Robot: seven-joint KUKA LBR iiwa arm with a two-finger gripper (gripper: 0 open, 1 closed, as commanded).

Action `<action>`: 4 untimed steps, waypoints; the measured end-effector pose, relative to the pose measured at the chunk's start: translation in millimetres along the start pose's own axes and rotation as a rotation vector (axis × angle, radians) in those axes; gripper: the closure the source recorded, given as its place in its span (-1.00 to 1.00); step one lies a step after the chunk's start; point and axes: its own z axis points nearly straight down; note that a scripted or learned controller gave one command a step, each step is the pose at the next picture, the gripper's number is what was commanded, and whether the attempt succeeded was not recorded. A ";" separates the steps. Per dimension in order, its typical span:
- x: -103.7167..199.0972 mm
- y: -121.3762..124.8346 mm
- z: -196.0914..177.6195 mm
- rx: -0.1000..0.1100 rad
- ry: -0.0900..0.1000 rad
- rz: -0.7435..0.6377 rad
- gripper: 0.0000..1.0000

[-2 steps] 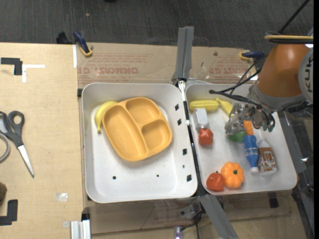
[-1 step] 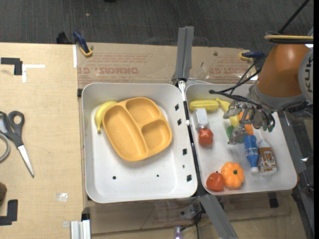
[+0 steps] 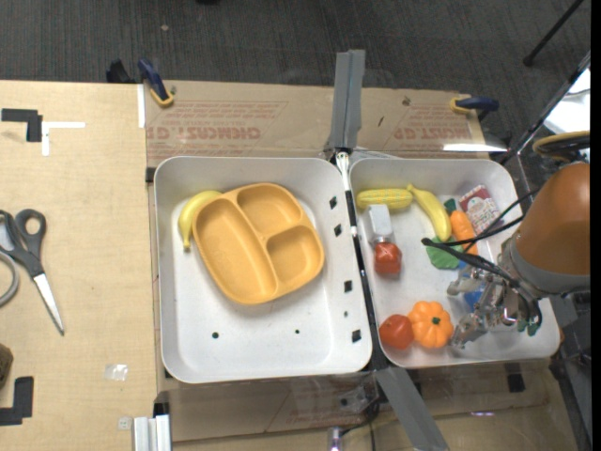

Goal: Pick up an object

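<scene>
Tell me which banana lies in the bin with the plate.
The banana curled against the yellow plate in the left bin. The other banana lies in the right bin.

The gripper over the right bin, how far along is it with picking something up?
Done: the gripper has reached the right white bin, low beside the small orange toy pumpkin. In hand: nothing visibly between its fingers. Left: grasping and lifting any object.

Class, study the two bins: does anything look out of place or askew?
One oddity: a banana in the left bin is wedged between the bin wall and the yellow divided plate, which sits at a slant. In the right bin the toy foods lie loose, none spilled over the rim.
</scene>
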 end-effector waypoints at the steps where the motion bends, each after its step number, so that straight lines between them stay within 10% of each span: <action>1: -62.1 84.0 -0.5 -0.001 -0.003 -0.113 -1.00; 2: -131.6 104.4 -1.2 0.001 0.002 -0.086 -1.00; 3: -134.4 103.9 -12.6 0.003 -0.009 -0.088 1.00; 4: -132.5 103.8 -11.3 0.003 -0.001 -0.088 -1.00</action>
